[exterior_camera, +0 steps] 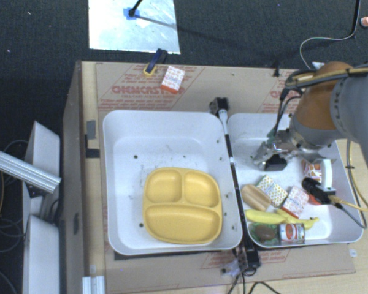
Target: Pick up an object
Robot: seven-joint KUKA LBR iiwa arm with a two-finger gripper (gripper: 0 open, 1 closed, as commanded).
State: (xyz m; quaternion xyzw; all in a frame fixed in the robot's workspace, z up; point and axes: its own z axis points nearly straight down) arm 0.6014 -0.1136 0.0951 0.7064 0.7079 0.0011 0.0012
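The gripper point(271, 158) hangs low over the upper part of the right bin point(248, 130), and from this slant I cannot tell how it is set or whether anything is caught in it. Just below it lie a hot dog point(256, 196) and a small checkered packet point(272, 190), with a banana point(276, 217), a can point(292, 232) and what may be a kiwi point(265, 232) further down by the bin's near wall. Well off to the gripper's left, across the divider, a yellow sectioned plate point(183, 204) rests in the left bin point(129, 139).
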